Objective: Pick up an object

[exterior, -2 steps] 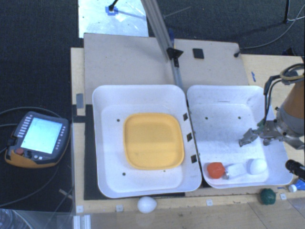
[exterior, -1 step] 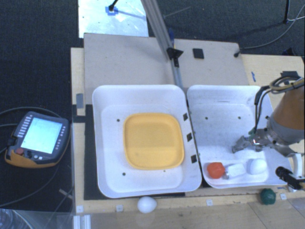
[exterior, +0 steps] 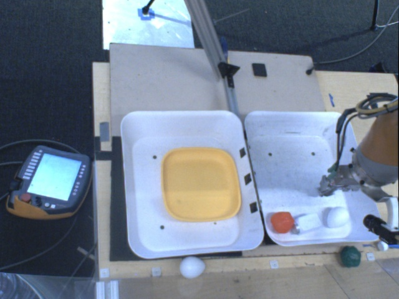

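Objects along the right bin's point(exterior: 293, 129) near edge, round orange-red ball point(exterior: 282, 222), small white piece point(exterior: 307, 222), white egg shape point(exterior: 336, 217), end effector point(exterior: 333, 185) hovering just above them, grip state impossible to tell, yellow plate point(exterior: 201, 184) in left bin point(exterior: 140, 167).

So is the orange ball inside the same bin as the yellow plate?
No, the orange ball lies in the right bin, while the yellow plate sits in the left bin.

Arm point(exterior: 380, 145) cut off at right edge. Jaws' state too small to tell. Cables point(exterior: 12, 151) cut at left edge.
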